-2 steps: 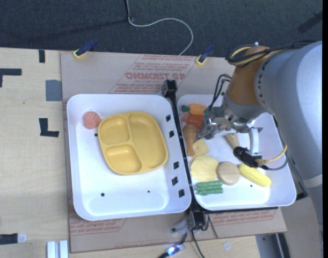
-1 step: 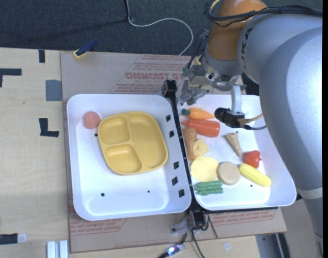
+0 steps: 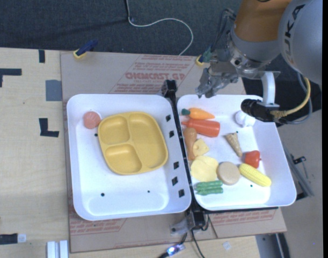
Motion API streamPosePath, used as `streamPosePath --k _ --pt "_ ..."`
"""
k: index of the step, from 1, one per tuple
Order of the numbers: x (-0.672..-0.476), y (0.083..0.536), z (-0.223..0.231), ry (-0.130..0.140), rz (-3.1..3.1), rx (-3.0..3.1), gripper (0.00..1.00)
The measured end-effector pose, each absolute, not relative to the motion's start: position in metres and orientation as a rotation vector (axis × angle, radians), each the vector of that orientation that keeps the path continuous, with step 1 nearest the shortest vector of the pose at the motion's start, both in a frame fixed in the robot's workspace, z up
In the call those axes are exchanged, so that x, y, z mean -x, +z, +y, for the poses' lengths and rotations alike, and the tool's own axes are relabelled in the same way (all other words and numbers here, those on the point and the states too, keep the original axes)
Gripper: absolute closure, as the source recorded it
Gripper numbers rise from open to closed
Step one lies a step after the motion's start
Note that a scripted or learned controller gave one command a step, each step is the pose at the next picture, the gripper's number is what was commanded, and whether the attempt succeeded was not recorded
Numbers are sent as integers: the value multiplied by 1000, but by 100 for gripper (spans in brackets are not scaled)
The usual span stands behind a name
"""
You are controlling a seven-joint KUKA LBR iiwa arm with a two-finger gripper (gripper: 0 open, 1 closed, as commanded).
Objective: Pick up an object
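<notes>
Hanging over the back edge of the right bin (image 3: 276, 144), our hand (image 3: 208, 92) holds nothing; we cannot tell how wide it is. Toy foods lie below: carrot (image 3: 200, 113), corn (image 3: 255, 175), green beans (image 3: 209, 187). The left bin (image 3: 86, 187) holds a yellow tray (image 3: 132, 143).

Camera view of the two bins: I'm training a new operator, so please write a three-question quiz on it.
1. True or false: the yellow divided plate lies in the left bin.
2. Which lies nearest the gripper? A) corn cob B) carrot C) green beans
3. Fill in: the pink round item lies next to the plate's ____ corner.

Key: 1 true; 2 B; 3 upper-left.
</notes>
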State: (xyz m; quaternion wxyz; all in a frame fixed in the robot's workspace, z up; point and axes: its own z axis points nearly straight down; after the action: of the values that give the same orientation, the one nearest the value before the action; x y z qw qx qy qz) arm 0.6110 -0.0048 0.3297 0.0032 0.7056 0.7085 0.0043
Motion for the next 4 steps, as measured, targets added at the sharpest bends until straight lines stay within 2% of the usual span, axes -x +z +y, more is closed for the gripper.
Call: streamPosePath --k 1,2,3,4 --pt "-594 311 57 -3 2232 -2215 100" --pt "-545 218 8 -19 2222 -2234 100" --pt "-485 311 -16 3 2218 -2223 100" --pt "-482 244 79 -8 2237 -2215 100"
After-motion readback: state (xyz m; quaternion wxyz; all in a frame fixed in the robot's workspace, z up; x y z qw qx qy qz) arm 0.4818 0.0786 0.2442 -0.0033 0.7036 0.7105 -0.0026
